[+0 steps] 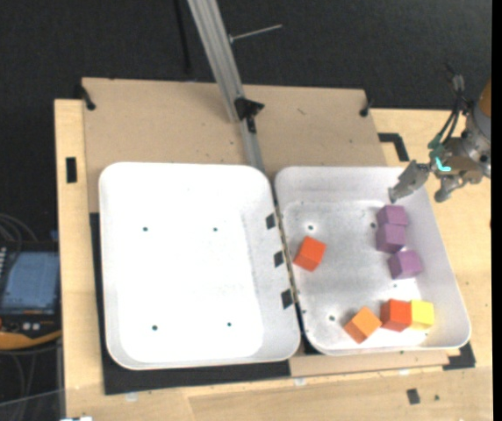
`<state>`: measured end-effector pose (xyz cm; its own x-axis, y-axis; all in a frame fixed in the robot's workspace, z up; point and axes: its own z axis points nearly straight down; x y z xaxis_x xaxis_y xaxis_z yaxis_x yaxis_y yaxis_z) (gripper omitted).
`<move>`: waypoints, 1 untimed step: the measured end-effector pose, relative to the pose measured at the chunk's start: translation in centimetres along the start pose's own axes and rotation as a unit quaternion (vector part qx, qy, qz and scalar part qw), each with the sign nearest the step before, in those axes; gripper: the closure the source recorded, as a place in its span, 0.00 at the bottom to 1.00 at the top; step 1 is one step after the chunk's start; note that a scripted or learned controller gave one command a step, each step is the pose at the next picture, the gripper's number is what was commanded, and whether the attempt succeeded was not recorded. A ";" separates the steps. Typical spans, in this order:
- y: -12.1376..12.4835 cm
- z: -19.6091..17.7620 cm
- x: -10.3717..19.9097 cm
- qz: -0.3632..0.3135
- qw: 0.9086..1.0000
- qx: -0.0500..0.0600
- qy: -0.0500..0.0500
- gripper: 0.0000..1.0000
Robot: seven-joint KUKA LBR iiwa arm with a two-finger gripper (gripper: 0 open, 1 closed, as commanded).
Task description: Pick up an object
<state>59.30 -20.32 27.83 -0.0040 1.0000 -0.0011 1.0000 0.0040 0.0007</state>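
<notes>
The two-finger claw hangs open over the top right rim of the right shallow white bin, holding nothing. Just below it a purple block lies in that bin, with a second purple block beneath.

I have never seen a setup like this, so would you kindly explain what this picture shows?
One camera, fixed above a bench, looks down at a slant. The grey device at the right edge is a robot arm's hand, a two-finger clamp with its fingers spread, holding nothing, over the far right corner of the right bin. Its job is to pick up an object. That bin holds blocks: two purple blocks, a lone orange block, and, near the front rim, another orange block, a red-orange block and a yellow block. The left bin sits beside it.
</notes>
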 end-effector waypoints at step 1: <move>0.7 4.8 -0.6 0.002 1.000 0.002 -0.001 0.00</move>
<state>60.02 -20.96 23.05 0.0005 1.0000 -0.0027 1.0000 -0.0005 -0.0033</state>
